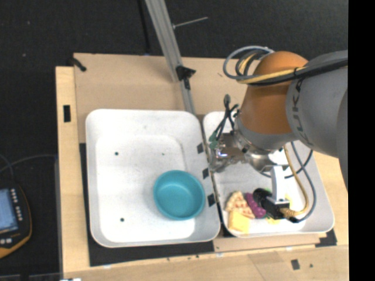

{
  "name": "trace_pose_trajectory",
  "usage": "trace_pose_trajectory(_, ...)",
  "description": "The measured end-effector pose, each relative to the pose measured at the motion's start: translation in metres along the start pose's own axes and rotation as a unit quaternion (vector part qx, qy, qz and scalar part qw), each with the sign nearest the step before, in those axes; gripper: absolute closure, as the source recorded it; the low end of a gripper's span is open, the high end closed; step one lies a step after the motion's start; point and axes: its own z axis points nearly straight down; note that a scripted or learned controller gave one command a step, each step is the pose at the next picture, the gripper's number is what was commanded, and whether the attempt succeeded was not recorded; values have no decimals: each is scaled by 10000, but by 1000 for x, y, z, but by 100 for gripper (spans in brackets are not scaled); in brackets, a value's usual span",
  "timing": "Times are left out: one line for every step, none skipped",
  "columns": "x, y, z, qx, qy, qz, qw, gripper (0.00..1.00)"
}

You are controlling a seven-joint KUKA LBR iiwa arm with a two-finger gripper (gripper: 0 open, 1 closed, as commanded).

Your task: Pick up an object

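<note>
Yellow object [237,214] lies in the lower left corner of the right bin [319,214], touching a purple object [254,202], both just below the gripper [222,153]. The arm [275,98] hangs over that bin, so this pile looks the likely target. Whether the gripper is open or closed cannot be told. A teal bowl [177,194] rests apart in the left bin [117,119], near its right wall.

**Count of what lies on the bench**

Two shallow white plastic bins: left bin [94,157], right bin [326,214]. One round teal plastic bowl [177,194]. One yellow patterned wedge-like piece [237,211], perhaps two stacked; I cannot tell. One small purple object [254,203].
</note>
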Motion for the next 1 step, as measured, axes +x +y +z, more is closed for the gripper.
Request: trace_pose_trajectory(62, 3, 2, 2, -1, -4, 10000, 100)
